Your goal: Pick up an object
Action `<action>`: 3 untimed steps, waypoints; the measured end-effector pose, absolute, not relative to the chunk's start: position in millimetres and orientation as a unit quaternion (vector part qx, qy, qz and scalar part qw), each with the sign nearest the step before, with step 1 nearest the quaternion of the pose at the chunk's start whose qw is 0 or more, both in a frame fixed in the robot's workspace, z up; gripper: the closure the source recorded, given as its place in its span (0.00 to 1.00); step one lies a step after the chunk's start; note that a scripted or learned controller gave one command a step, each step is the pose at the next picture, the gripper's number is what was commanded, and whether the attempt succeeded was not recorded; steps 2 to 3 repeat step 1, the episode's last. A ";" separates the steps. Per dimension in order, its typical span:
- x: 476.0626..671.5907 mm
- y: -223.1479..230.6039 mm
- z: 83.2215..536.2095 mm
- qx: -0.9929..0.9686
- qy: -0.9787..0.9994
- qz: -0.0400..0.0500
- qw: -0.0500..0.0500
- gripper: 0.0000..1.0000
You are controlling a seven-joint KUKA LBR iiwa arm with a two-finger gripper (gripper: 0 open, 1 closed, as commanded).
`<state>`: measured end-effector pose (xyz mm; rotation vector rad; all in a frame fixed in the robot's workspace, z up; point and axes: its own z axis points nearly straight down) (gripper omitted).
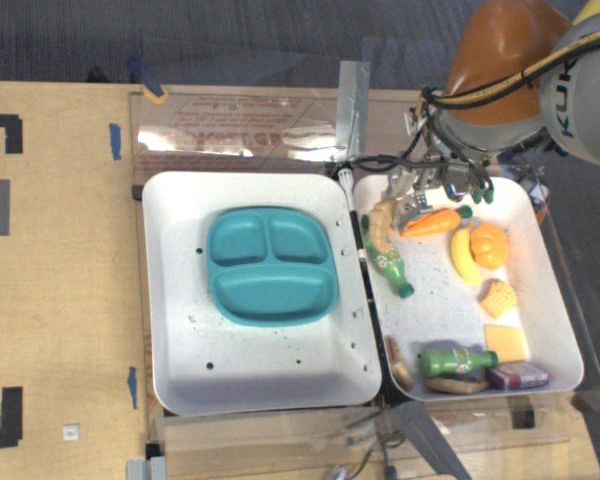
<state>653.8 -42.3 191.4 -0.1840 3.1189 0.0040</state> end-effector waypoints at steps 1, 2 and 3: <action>669.3 -128.4 90.5 -0.382 0.924 -0.002 0.006 1.00; 669.3 -128.4 90.5 -0.382 0.924 -0.002 0.006 1.00; 669.3 -128.4 90.5 -0.382 0.924 -0.002 0.006 1.00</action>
